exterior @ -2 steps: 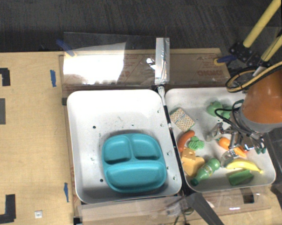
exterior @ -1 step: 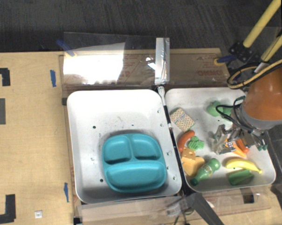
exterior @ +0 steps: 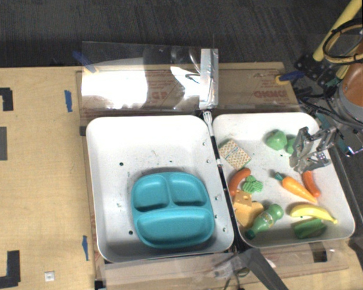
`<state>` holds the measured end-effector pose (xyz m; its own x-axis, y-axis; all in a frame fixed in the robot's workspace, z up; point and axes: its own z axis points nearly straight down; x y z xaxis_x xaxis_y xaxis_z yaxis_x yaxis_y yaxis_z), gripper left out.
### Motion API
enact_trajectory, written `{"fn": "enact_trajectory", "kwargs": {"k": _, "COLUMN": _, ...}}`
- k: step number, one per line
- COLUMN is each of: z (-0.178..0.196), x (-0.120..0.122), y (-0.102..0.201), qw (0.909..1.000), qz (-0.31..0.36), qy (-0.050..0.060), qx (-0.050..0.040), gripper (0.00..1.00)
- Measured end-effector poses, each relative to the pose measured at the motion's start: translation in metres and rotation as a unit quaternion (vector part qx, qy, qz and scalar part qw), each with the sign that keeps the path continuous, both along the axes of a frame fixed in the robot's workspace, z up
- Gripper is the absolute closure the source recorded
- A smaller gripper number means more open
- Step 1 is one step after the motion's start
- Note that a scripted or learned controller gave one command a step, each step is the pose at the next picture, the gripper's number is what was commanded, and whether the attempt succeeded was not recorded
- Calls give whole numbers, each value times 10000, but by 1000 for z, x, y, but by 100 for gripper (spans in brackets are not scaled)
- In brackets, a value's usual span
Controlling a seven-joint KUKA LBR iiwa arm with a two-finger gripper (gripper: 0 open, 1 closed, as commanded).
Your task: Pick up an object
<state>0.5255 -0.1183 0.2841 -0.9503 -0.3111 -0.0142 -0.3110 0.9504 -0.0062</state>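
Note:
My gripper [exterior: 302, 156] hangs over the upper right part of the right bin [exterior: 259, 125], its metal tip low above the bin floor. Just to its left lies a green round toy [exterior: 277, 140]. Below it lie an orange carrot [exterior: 294, 187] and a small red-orange piece [exterior: 309, 181]. Further toward the front are a yellow banana [exterior: 312, 211] and a dark green vegetable [exterior: 309, 228]. I see nothing hanging from the gripper.
The right bin also holds a tan waffle piece [exterior: 234, 152], a second carrot with green leaves [exterior: 239, 180], an orange wedge [exterior: 247, 210] and a green toy [exterior: 266, 218]. A teal divided plate [exterior: 171, 209] lies in the left bin [exterior: 109, 150]. Cables [exterior: 322, 69] crowd the far right.

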Motion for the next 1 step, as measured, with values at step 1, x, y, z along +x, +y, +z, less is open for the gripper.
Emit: {"fn": "enact_trajectory", "kwargs": {"k": 1, "z": -12, "x": 32, "y": 49, "qw": 10000, "qz": 75, "qy": 46, "qx": 21, "gripper": 100}}
